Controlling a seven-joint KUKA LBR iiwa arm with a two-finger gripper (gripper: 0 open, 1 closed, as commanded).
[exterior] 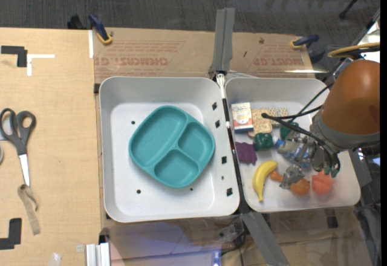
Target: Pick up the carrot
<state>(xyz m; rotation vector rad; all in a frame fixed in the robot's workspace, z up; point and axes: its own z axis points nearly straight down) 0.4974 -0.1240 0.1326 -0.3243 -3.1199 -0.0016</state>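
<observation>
— Where was the carrot [289, 183]?
— In the right bin [344, 198], just right of the banana [263, 178], under the pincer [295, 171].
— Had the pincer grasped it?
— I couldn't tell; it hung right over the carrot, by a green block [263, 141].

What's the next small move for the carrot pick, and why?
Probably a short descent straight onto the carrot. The pincer hovers in the right bin just above that orange piece, which lies between the banana and a red-orange item. I can't tell whether anything is gripped.
</observation>
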